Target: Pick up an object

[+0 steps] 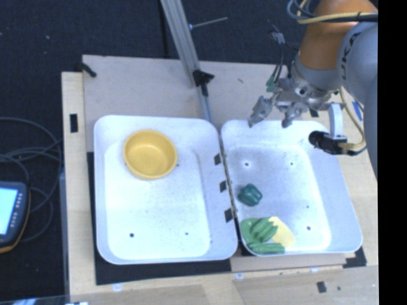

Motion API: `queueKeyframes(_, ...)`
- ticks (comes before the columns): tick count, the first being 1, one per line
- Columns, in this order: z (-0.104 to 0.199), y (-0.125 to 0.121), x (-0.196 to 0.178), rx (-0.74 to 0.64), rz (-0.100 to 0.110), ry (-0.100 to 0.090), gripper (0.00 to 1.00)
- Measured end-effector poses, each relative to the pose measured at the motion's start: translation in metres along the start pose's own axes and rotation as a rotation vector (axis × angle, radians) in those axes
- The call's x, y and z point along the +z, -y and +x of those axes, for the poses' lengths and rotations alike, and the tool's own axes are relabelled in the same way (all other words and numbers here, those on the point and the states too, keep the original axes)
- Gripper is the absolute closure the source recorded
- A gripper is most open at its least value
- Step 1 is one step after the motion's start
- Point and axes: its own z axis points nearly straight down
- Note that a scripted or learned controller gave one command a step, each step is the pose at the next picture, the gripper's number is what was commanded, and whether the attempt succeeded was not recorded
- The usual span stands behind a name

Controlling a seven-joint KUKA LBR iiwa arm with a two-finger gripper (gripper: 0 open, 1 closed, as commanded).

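Observation:
My gripper [271, 117] hangs above the far edge of the right bin [331, 189], its two fingers spread apart with nothing between them. A dark green pepper-like piece [250, 195] lies near the right bin's left wall, well below the gripper. In the near left corner of that bin lies a bunch of green pods [259, 231] next to a yellow piece [282, 232]. A yellow bowl [150, 154] stands upright in the far part of the left bin [159, 234].
A slanted metal post [184, 43] rises behind the bins, ending at a black clamp near the divider. A screen device [9, 211] with cables sits off the bench at the left. The wooden bench edge [76, 170] borders the bins.

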Motion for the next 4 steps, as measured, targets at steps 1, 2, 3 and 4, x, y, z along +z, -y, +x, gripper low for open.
queueKeyframes(1, -0.001, -0.001, 0.042, 0.0, 0.001, 0.0, 0.0)
queueKeyframes(2, -0.002, -0.007, 0.083, 0.0, -0.003, 0.0, 0.0)
queueKeyframes(3, -0.002, -0.007, 0.073, 0.001, -0.004, 0.0, 1.0)
queueKeyframes(4, -0.005, -0.017, 0.024, 0.0, -0.007, 0.0, 1.0)
